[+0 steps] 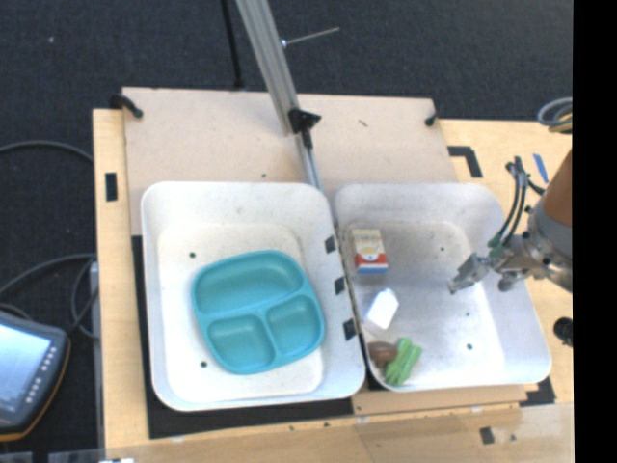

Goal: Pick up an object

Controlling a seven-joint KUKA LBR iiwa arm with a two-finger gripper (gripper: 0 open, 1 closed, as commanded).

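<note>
Fingers (474,272) spread, holding nothing, above right bin (501,355) on wooden bench (241,133), dark carpet (96,37) around.

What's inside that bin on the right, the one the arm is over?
The right bin holds a small carton, a white block, a green thing and a brown lump. The pincer covers a patch of floor.

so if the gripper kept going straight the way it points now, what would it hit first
The gripper points left and slightly down across the right bin. Its line crosses bare floor first, then likely reaches the white block. Height is unclear, so it might pass over it.
</note>
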